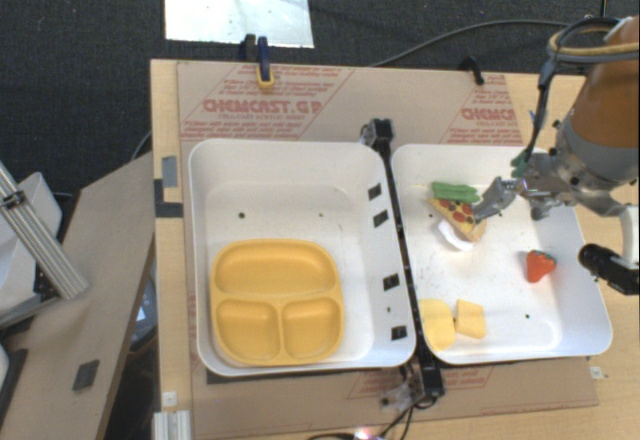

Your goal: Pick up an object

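- Yellow divided tray (278, 301): lies flat at the near end of the left bin (300, 173), three compartments up; nothing in them.
- Two pale yellow blocks (452, 321): near-left part of the right bin (570, 328), side by side and touching; loose on the bin floor, apart from the other items.
- Red toy strawberry (539, 266): right side of the right bin, alone, near the arm's dark fitting at the right edge; free to be taken from above.
- Toy pizza slice (460, 215): middle-far of the right bin, on a small white piece (455, 237); a green toy piece (454, 192) lies just beyond it.
- Tool (491, 201): reaches in from the right, its tip at the right edge of the pizza slice, likely the object sought. Whether its fingers are wide or narrow, I cannot tell; no item is seen held.
- Table (300, 93): a lettered board under both bins; a blue-and-yellow clamp (263, 63) at its far edge, presumably pinning the board.
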Controlling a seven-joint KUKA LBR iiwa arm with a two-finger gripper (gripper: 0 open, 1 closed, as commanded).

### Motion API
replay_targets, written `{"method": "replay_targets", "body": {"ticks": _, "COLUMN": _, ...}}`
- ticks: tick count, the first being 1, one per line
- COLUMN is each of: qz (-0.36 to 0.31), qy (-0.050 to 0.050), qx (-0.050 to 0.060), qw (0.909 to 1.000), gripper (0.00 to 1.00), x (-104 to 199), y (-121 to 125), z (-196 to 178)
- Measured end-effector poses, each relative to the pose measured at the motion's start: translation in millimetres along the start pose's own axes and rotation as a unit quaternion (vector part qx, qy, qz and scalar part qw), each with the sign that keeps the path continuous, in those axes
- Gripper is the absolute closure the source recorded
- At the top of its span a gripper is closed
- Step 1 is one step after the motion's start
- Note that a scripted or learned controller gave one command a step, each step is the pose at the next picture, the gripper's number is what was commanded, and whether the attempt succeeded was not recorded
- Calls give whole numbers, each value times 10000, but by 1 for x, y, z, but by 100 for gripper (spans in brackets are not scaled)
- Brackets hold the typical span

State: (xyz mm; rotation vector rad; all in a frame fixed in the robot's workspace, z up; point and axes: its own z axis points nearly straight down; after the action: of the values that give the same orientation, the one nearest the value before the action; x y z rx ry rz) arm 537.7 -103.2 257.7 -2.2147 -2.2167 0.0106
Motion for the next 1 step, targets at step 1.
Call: {"method": "replay_targets", "body": {"ticks": 1, "qz": -11, "qy": -8, "qx": -61, "qw": 10000, "gripper": 0, "x": 0, "y": 2, "z": -6}}
